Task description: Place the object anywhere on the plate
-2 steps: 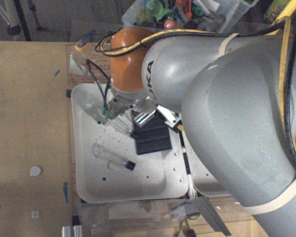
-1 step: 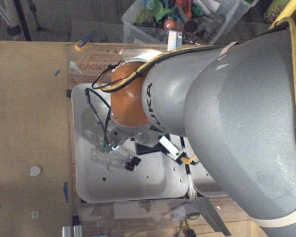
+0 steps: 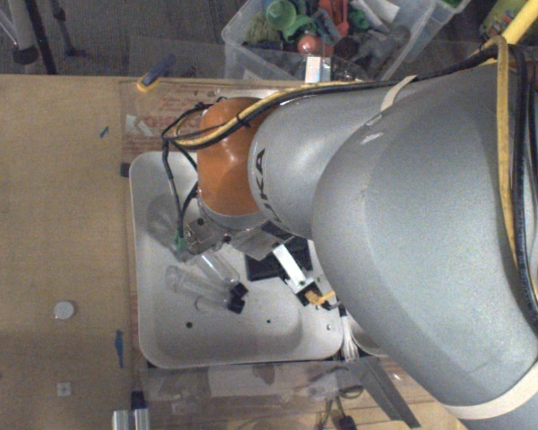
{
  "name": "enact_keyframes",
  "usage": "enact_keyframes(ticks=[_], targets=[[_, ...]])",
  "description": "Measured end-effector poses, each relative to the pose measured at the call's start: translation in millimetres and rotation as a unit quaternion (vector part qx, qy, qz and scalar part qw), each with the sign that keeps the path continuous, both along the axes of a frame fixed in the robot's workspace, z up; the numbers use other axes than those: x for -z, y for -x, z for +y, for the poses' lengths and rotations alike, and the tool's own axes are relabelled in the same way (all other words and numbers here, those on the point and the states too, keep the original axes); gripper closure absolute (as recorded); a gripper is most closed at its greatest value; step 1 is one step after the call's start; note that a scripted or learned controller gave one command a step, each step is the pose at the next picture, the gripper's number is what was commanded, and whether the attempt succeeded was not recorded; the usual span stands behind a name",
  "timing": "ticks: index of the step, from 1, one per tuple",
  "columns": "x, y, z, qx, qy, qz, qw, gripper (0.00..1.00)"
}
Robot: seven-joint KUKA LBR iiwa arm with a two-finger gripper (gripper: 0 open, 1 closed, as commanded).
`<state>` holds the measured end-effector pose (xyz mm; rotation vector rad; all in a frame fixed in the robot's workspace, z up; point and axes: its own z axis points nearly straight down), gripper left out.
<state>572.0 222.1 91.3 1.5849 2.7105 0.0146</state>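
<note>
Camera view: a white bin (image 3: 152,330) is seen on the bench (image 3: 45,195), its left and lower rims exposed, with bare floor along the bottom. The arm (image 3: 412,204) — grey, orange-banded — covers the right side and slants down-left. The gripper (image 3: 211,289) hangs low in the bin; its state cannot be told. No plate or object can be made out.

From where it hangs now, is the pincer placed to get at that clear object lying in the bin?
Probably yes: the pincer hangs low in the white bin, just above the clear object, with bare floor around it and nothing between.
</note>
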Motion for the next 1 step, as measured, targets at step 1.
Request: enact_keyframes(ticks=[1], targets=[[-0.1, 6.4, -61.3, 0.161, -0.0030, 0.000, 0.9869, 1.00]])
